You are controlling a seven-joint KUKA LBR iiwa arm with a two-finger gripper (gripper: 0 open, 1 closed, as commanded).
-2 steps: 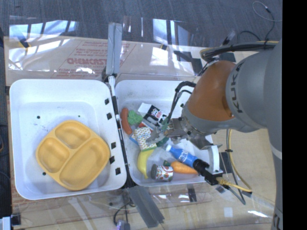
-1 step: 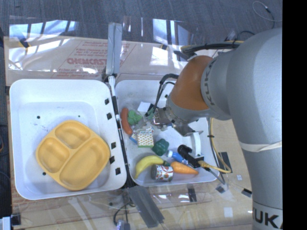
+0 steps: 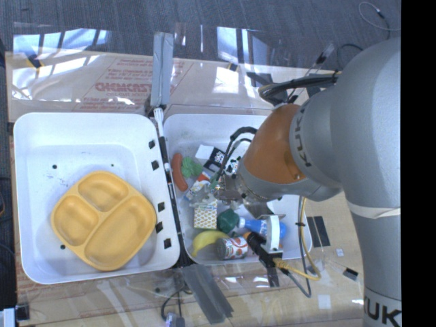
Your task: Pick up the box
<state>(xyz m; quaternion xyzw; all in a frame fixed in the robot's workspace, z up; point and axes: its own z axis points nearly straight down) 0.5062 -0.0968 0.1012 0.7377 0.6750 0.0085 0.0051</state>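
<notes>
A small cream box [image 3: 206,216] with a dotted pattern lies in the right bin [image 3: 178,125], near its front left. The gripper [image 3: 208,191] hangs just above and behind this box, low among the clutter, under the orange wrist band [image 3: 276,152]. A black-and-white box [image 3: 216,157] lies further back, partly hidden by the arm.
The right bin also holds a carrot [image 3: 178,171], a green object [image 3: 227,221], a banana [image 3: 206,240], a can [image 3: 235,248] and a blue-and-white bottle [image 3: 267,227]. A yellow divided plate [image 3: 102,219] lies in the left bin [image 3: 41,148]. The arm covers the right bin's right half.
</notes>
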